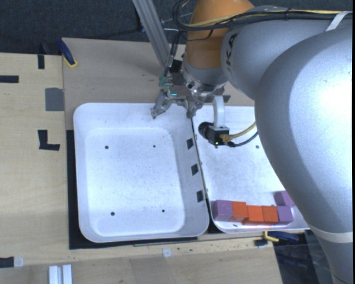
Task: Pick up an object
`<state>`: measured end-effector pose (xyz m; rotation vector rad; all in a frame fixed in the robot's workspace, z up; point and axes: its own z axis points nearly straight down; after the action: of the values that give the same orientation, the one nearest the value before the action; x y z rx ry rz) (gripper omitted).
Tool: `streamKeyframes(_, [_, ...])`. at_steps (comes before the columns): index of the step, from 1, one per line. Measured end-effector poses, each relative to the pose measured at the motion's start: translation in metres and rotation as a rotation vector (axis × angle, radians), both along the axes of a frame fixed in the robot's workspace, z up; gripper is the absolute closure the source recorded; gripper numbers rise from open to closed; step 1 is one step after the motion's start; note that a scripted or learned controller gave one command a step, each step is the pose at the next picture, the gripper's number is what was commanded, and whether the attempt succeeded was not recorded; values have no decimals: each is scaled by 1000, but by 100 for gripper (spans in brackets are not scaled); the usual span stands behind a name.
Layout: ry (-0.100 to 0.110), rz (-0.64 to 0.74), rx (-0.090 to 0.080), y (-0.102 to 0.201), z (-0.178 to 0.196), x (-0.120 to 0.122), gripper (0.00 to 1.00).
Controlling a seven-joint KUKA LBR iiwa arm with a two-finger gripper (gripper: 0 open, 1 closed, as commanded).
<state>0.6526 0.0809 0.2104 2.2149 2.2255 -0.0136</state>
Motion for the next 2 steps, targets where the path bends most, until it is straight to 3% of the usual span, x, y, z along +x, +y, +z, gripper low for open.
streamKeyframes(1, [1, 2, 0, 1, 10, 0, 100])
streamKeyframes(2, [1, 2, -2, 0, 9, 0, 0])
